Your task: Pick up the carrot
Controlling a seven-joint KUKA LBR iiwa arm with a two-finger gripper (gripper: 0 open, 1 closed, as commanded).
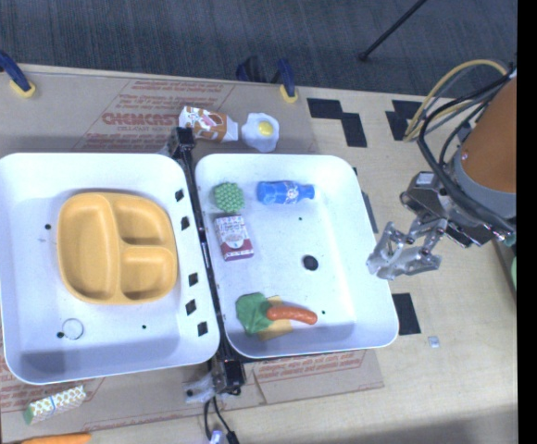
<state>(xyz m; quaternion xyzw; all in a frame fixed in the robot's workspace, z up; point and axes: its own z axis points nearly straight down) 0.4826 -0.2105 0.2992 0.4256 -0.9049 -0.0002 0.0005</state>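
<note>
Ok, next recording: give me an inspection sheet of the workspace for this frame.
Surface: bench bearing two white bins, left bin and right bin.
Job's things: carrot lying near the right bin's front edge, untouched.
Clutter: yellow divided tray in the left bin; blue bottle, green ball, red carton in the right bin.
Grippers: tool outside the right bin's right wall, holding nothing.
Cables: yellow and black cables by the arm.
Surroundings: dark carpet behind the bench.

Orange carrot with green leafy top (278, 314) lies in right shallow white bin (347, 178), left of jaws; jaws hang outside bin's right wall, over worktop (454, 359).
</note>
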